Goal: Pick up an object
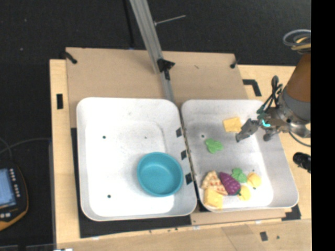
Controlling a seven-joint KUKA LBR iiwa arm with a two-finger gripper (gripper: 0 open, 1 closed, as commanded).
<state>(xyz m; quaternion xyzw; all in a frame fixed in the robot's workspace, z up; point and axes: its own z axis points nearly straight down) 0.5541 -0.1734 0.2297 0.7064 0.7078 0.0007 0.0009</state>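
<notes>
My gripper [255, 133] hangs over the right part of the right bin [272, 163], its two fingers spread apart with nothing between them. A yellow block [231, 124] lies just left of the fingers. A small green piece [213, 146] sits further left, near the bin's middle. At the bin's front edge lies a cluster: a purple toy [229, 182], a green bit [238, 173], yellow pieces [253, 180] and a pale pizza-like wedge [211, 182].
The left bin [104, 124] holds a teal bowl [159, 173] near its front right corner. A grey metal pole [149, 33] slants from the top down to the seam between the bins. A handheld device [9, 190] lies at the far left.
</notes>
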